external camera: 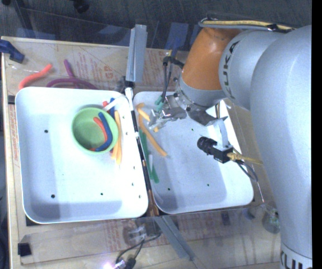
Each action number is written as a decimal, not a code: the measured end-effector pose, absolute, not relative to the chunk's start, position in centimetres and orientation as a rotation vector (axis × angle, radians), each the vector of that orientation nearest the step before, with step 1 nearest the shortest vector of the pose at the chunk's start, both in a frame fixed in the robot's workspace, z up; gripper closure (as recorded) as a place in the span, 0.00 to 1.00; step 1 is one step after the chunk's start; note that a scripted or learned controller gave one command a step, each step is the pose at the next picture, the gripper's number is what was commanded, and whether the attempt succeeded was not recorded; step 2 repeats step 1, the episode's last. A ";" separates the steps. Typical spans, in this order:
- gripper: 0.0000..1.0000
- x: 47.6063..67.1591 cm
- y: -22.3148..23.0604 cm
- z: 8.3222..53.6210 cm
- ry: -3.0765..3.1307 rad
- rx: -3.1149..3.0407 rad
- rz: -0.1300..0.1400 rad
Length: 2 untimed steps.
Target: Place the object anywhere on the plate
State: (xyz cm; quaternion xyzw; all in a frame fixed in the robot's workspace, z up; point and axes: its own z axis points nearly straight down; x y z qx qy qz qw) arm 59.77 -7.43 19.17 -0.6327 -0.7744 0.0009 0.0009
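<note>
A green plate lies in the left bin, with a red curved piece on it and orange, yellow and blue sticks along its right rim. In the right bin, orange sticks and a green stick lie near the left wall. My gripper hangs over the upper left corner of the right bin, just above those orange sticks. Its tips are small and blurred among the sticks.
A grey metal bar stands behind the gap between the bins. Red and purple tools lie on the bench behind the left bin. A black fitting with a cable hangs from the arm over the right bin.
</note>
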 end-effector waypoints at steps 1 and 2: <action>0.00 59.8 -7.4 19.2 -2.432 -1.987 0.003; 0.00 59.8 -7.4 19.2 -2.432 -1.987 0.003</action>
